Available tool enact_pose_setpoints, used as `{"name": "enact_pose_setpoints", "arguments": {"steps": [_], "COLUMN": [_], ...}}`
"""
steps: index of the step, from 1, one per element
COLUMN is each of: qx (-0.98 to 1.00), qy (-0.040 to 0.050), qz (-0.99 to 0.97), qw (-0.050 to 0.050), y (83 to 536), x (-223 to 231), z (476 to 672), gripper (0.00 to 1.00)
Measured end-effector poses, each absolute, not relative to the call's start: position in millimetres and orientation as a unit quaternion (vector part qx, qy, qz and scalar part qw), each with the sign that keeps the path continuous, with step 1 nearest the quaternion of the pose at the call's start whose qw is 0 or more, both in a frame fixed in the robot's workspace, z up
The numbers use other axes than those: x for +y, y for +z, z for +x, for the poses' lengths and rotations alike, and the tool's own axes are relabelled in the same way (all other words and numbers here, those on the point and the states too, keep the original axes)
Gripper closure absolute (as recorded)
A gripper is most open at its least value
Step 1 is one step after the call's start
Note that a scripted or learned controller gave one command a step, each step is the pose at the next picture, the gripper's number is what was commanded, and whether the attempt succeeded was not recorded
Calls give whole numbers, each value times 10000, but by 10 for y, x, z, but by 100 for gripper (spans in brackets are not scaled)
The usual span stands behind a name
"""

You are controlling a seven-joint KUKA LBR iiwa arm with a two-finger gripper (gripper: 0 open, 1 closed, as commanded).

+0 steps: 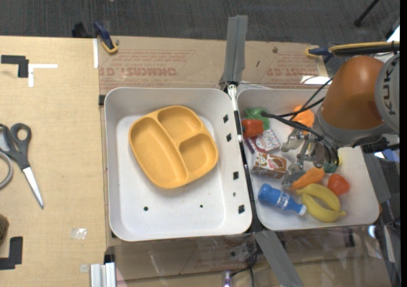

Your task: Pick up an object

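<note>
My gripper [307, 163] is low in the right bin [362, 216], under the arm's orange band. Its fingers [297, 152] stand open, with nothing seen between them, just above an orange carrot [310, 178]. Around the carrot lie a yellow banana [323, 203], a blue bottle [280, 199], a red tomato-like piece [339, 184] and a small brown carton [268, 163]. A red and green piece [252, 124] and a white packet [268, 140] sit at the bin's left side. An orange object [304, 116] is partly hidden behind the arm.
The left bin [121, 216] holds a yellow three-part plate [173, 146]. Scissors [24, 158] lie on the bench at far left. A grey divider [235, 56] rises between the bins at the back. Cables run across the right bin toward the arm.
</note>
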State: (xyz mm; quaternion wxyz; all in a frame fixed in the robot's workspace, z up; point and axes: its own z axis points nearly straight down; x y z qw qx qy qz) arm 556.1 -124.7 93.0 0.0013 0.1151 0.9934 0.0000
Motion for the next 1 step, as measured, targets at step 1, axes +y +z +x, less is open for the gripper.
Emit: {"name": "enact_pose_setpoints", "arguments": {"steps": [1], "qx": [9842], "qy": [2], "qz": [1769], "qw": [3], "y": [919], "x": [-1208], "z": [5283], "gripper": [0]}}
